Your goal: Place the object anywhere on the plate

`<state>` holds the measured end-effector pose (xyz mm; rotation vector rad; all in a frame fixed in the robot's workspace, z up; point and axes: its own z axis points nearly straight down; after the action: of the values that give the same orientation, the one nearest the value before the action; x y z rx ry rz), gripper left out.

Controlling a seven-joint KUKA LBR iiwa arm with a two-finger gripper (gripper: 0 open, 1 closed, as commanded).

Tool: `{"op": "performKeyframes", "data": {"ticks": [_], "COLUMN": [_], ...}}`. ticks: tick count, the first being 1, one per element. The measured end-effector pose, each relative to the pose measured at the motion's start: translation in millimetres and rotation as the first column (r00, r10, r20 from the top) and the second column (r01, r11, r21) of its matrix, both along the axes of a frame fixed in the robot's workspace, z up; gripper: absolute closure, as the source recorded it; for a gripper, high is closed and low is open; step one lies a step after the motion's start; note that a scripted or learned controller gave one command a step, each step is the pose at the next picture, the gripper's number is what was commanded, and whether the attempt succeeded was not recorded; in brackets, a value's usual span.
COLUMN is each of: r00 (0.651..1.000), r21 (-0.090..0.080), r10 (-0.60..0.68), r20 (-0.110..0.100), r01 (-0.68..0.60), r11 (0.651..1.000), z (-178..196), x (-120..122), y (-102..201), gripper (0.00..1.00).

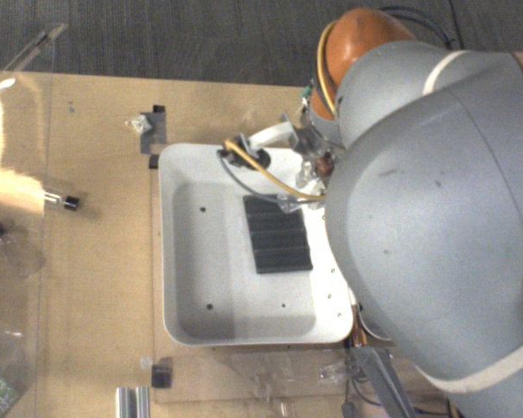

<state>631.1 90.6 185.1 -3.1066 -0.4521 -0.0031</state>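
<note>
Fixed overhead view, single frame.

Arm (pixel 436 225): grey body fills the right side of the view, covering the right part of the surface and anything lying there. Orange band (pixel 357 46) shows at the top, above the wrist. A yellow cable (pixel 261 174) and a dark cable loop out from the wrist area over the bin's far edge.

Hand (pixel 307 174): sits low over the far right corner of the white bin (pixel 192 259), mostly hidden by the wrist and cabling. Cannot tell whether it is spread or pressed together, and cannot tell whether anything sits in it.

Bin: shallow, white, rounded corners, resting on the tan wooden surface (pixel 87 251) near its middle. Its right edge runs under the arm.

Task's thing: a black ribbed rectangular block (pixel 277 233) lies flat on the bin floor, towards the bin's right side and nearer the far edge than the near one. It is just below the hand in the view; contact between the two cannot be judged. No plate can be made out.

Other items: small black brackets on the surface at the bin's far left corner (pixel 155 129) and near left corner (pixel 160 374). A small cylindrical item with a black end (pixel 61 201) lies well apart near the surface's left edge.
</note>
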Motion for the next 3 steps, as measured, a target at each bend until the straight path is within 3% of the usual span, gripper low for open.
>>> {"op": "performKeyframes", "data": {"ticks": [1,2,3], "r00": [0.944,0.633,0.276], "r21": [-0.002,-0.003,-0.004], "r10": [0.33,0.774,0.961], "r20": [0.001,0.0,0.001], "r01": [-0.33,-0.774,-0.961], "r11": [0.944,0.633,0.276], "z": [23,7,-25], "x": [-42,-55,-117], "y": [50,99,144], "gripper": [1.0,1.0,1.0]}}
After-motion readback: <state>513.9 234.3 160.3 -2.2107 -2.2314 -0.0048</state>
